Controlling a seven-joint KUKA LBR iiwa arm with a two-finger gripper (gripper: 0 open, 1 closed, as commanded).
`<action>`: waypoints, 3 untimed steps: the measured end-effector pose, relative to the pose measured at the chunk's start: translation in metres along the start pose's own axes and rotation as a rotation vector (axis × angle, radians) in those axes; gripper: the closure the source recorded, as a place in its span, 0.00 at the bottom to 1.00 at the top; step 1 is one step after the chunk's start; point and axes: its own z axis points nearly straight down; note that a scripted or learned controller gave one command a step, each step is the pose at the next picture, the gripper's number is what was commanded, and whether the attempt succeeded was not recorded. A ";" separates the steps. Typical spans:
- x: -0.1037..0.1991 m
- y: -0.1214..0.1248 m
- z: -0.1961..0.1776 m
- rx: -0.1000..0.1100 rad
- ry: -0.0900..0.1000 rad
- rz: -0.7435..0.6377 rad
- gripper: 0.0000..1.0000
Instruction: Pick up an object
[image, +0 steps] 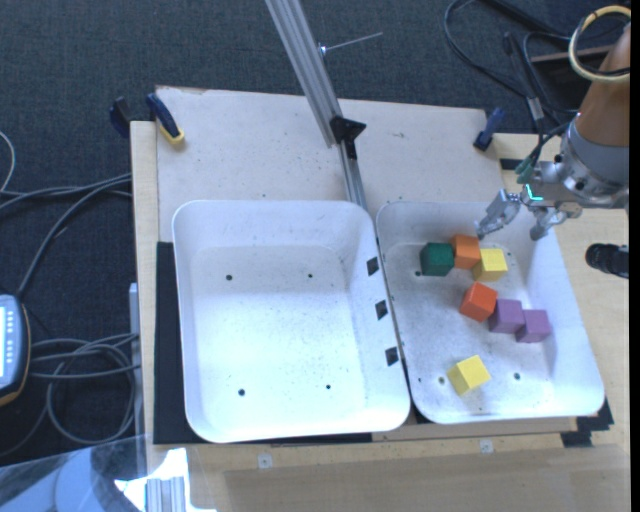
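Reaching in from the right, the grey arm (600, 150) with its orange band holds the jaws (518, 218) above the upper right corner of the right bin (570, 330). Two metal fingers (494, 216) splay outward and stand apart, with nothing between them.

Just below the jaws a cluster of blocks lies in the right bin: a green block (436, 259), an orange block (467, 250) touching it on its right, and a yellow block (492, 263) touching the orange one. Lower down sit a second orange block (479, 301) and two purple blocks (509, 315) (535, 325) side by side, touching each other. Another yellow block (468, 374) lies apart near the bin's lower edge.

The left bin (200, 300) sits beside the right one on the counter (250, 150). A slanted metal rail (315, 75) crosses the counter's far side, and blue clamps (165, 118) grip its back corners.
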 end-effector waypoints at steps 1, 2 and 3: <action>0.000 0.001 -0.003 -0.005 -0.001 -0.001 0.00; 0.010 -0.004 0.049 0.001 0.000 0.000 0.00; 0.019 -0.009 0.101 0.002 0.000 0.000 0.00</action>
